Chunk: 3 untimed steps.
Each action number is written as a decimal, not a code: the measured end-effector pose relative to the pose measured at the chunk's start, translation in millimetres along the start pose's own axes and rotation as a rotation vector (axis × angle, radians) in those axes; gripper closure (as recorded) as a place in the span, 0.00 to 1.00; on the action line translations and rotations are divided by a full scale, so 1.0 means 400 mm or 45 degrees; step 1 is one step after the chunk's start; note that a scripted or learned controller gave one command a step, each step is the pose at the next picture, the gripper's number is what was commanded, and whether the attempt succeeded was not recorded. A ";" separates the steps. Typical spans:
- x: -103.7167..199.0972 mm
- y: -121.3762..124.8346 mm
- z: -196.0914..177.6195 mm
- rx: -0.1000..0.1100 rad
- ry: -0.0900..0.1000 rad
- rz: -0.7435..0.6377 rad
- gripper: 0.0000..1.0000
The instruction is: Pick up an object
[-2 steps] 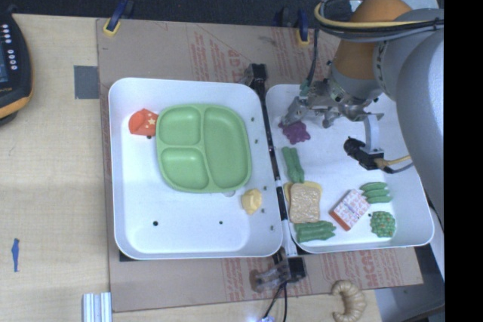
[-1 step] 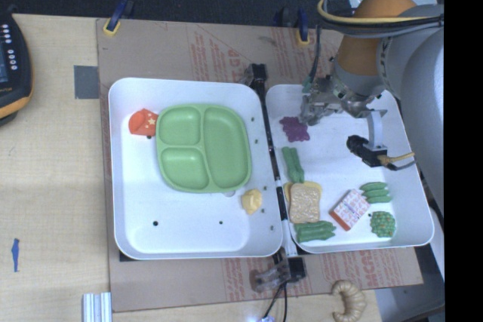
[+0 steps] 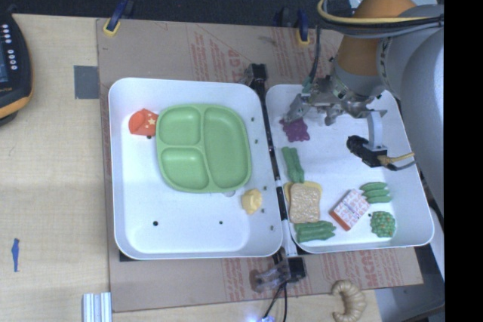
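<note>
Camera view, single overhead frame.

- Arm reaches in from the right. Gripper sits low over the far-left corner of the right bin.
- Gripper state: I cannot tell from this angle whether it is spread or pressed together. The metal parts blur into one another. I see nothing pinched in it.
- Nearest candidate: the purple bunch, just beside the gripper on its near-left side and lying on the bin floor. I cannot tell whether they are touching or apart.
- Other items in the right bin, all resting on the floor:
  - a green pod along the left wall
  - a tan slice nearer than that
  - a second green pod at the near edge
  - a red-and-white packet
  - a small green pod pair and a knobbly green piece at the near right
- Left bin:
  - a green divided plate
  - a red piece at the plate's far-left side
  - a yellow lump at its near-right corner
  - All well apart from the gripper.

Progress, my reading: the approach to the purple bunch looks made or nearly made. Grasp not confirmed, lift not done. What remains is to close on the object, raise it clear of the bin, and check that it comes up with the gripper.
</note>
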State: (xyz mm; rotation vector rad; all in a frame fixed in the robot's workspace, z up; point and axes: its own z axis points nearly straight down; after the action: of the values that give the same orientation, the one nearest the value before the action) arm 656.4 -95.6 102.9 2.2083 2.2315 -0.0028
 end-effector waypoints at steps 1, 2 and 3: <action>0.002 -0.001 0.028 0.006 0.002 0.003 0.00; 0.001 0.001 -0.001 0.006 0.002 0.000 1.00; 0.001 0.000 0.000 0.007 0.002 0.000 0.00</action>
State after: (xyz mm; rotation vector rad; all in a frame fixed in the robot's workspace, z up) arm 656.6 -95.4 102.8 2.2114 2.2352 -0.0075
